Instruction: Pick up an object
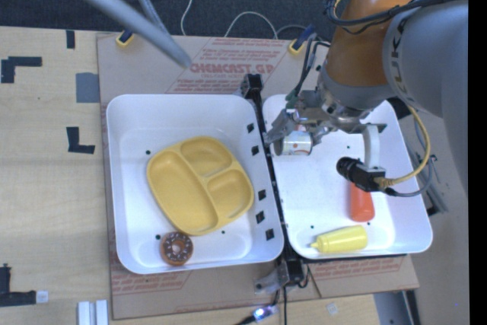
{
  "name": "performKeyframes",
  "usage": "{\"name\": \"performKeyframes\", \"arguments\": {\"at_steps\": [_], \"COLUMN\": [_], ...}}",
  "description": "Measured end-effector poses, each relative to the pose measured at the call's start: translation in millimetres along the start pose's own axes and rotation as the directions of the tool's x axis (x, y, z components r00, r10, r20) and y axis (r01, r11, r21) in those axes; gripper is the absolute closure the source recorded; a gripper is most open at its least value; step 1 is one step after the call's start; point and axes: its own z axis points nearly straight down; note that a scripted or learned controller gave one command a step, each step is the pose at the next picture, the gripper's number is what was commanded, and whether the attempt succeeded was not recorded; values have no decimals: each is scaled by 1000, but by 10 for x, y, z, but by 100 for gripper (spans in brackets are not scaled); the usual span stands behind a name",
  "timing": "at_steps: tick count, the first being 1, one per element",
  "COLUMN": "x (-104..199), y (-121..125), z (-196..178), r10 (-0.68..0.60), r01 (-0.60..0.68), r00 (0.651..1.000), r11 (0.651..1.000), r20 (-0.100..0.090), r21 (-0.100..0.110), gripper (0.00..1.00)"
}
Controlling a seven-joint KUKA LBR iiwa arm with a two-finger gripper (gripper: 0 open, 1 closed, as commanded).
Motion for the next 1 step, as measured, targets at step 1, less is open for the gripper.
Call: {"name": "performKeyframes", "arguments": {"at_steps": [1], "x": [475], "y": [-19], "z": [52], "r10": [1], "r01": [-1], "r00": [1000], "r11": [1000], "r20": [1], "r21": [1], "gripper": [100]}}
